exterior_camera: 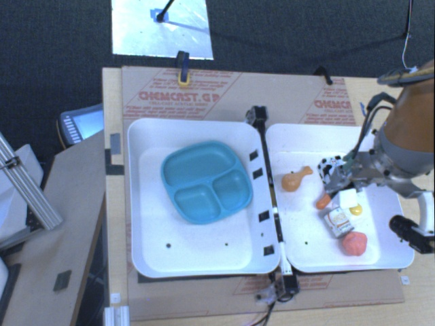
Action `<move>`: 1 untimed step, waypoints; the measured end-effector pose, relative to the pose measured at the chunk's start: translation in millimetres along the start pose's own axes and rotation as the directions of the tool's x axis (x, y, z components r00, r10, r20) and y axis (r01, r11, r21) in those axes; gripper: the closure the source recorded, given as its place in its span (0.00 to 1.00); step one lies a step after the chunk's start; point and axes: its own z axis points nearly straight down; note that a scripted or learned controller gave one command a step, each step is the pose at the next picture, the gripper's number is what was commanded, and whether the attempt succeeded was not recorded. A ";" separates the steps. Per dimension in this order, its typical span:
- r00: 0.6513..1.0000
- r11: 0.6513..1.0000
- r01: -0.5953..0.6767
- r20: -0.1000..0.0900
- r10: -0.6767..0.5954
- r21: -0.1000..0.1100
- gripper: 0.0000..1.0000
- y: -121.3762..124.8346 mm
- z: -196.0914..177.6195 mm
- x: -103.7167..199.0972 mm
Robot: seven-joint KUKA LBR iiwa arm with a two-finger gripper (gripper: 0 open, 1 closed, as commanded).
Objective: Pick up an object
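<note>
Pincer (338,182) low over right bin (299,253), opening and grip impossible to tell. Crowded cluster underneath: orange piece (323,201), white block (349,199), small jar (338,221), red ball (354,243). Pear-shaped toy (296,179) just left. Risk: closing on two at once, or nudging neighbours aside and lifting nothing.

You look down at a slant from above the bench (224,87) (both bins, arm (408,124) entering right).

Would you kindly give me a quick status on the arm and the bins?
Gripper low in right bin, among the toys. Nothing seen held. Orange pear, red ball lying loose. Blue tray alone in left bin.
</note>
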 end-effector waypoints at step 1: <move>1.000 1.000 0.005 -0.002 -0.005 0.003 1.00 18.5 -3.6 52.4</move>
